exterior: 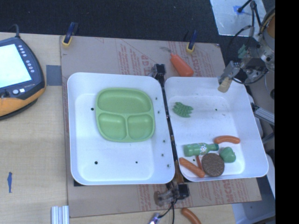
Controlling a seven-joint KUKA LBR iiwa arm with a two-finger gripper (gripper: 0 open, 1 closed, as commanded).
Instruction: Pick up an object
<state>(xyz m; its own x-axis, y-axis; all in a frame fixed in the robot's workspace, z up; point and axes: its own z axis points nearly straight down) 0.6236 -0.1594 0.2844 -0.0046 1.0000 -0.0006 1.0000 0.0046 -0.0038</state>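
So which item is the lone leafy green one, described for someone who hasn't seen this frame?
Find the right bin, the one without the green divided plate. In its upper left area lies the small leafy green toy, alone, well apart from the food cluster at the bin's bottom. It is ruffled, unlike the smooth green bottle below.

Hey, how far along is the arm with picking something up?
Done: nothing looks picked yet. The leafy green toy, green bottle, sausage, brown disc and carrot all lie in the right bin. In hand: the gripper sits over that bin's top right corner, with nothing visibly between its fingers. Left: move over a toy, descend, grasp and lift.
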